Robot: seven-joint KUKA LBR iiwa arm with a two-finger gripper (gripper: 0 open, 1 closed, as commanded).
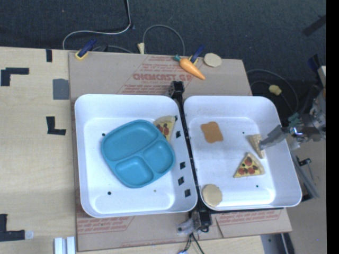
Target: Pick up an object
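Note:
My gripper (pixel 269 138) reaches in over the right rim of the right bin (pixel 233 103), its grey tip low at the bin's right side. Its tip meets a small beige wedge (pixel 256 142); whether the wedge is gripped is unclear. Just below lies a pizza slice (pixel 249 166). A brown toast piece (pixel 212 132) rests in the bin's upper left, and a round tan biscuit (pixel 212 195) sits at its lower left corner. In the left bin (pixel 90 110) a blue divided plate (pixel 137 153) lies with a second pizza slice (pixel 166 125) at its upper right edge.
Behind the bins on the cardboard lie a toy carrot (pixel 192 68) and a round beige disc (pixel 213 60). A small yellowish item (pixel 274 89) sits off the right bin's far corner. Cables loop across the back, and a black divider (pixel 183 142) separates the bins.

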